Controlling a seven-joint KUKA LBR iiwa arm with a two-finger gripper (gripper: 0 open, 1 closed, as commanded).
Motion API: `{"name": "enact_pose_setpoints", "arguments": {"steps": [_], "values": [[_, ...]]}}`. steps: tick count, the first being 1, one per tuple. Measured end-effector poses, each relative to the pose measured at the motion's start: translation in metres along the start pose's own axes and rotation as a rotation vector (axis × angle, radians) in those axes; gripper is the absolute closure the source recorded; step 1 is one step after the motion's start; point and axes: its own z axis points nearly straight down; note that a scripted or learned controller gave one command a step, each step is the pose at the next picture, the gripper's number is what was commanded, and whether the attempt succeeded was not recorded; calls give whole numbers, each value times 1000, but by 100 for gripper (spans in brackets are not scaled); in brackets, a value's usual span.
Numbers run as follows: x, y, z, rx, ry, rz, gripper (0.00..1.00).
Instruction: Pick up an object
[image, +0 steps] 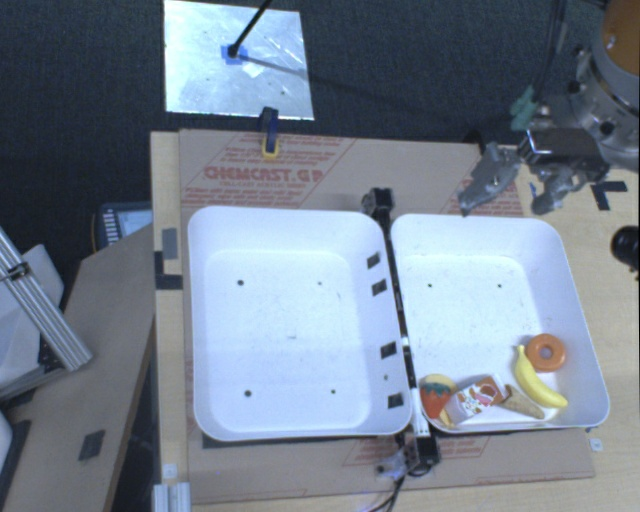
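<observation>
Above the right bin's (560, 250) far rim, my gripper (520, 187) hangs open and empty; the banana (537, 380) and donut (546, 351) crowd the near corner, so I may snag the wall.

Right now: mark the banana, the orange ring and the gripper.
banana (537, 380): camera view, middle of its curve.
orange ring (545, 351): camera view, on its band.
gripper (517, 192): camera view, midway between fingertips.
</observation>
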Motion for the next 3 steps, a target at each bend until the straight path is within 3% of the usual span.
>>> {"name": "enact_pose_setpoints", "arguments": {"steps": [2, 3], "values": [[-10, 0, 0, 0, 0, 5, 0], [7, 0, 0, 0, 0, 0, 0]]}}
